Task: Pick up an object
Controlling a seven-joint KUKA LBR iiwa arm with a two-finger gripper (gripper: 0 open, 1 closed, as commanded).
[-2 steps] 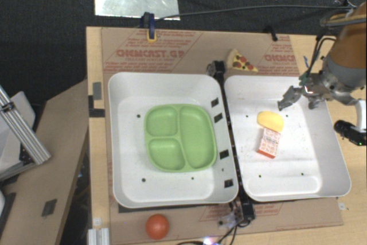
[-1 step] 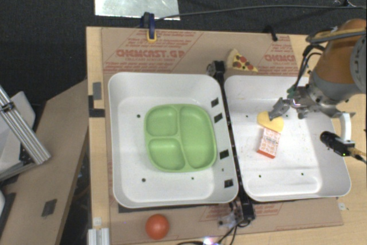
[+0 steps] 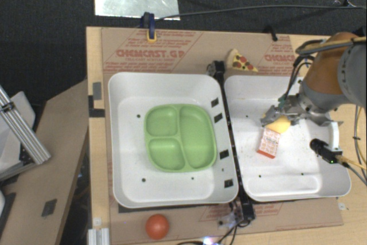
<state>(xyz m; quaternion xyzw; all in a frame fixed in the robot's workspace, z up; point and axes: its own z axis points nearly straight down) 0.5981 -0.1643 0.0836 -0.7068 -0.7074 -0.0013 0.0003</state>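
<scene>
End effector (image 3: 279, 118) low in right bin (image 3: 321, 183), touching yellow block (image 3: 280, 124), grip state unclear; front of bin open.

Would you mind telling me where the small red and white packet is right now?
The small red and white packet lies flat in the right-hand white bin, near its middle, just below a yellow block that sits under the gripper.
</scene>
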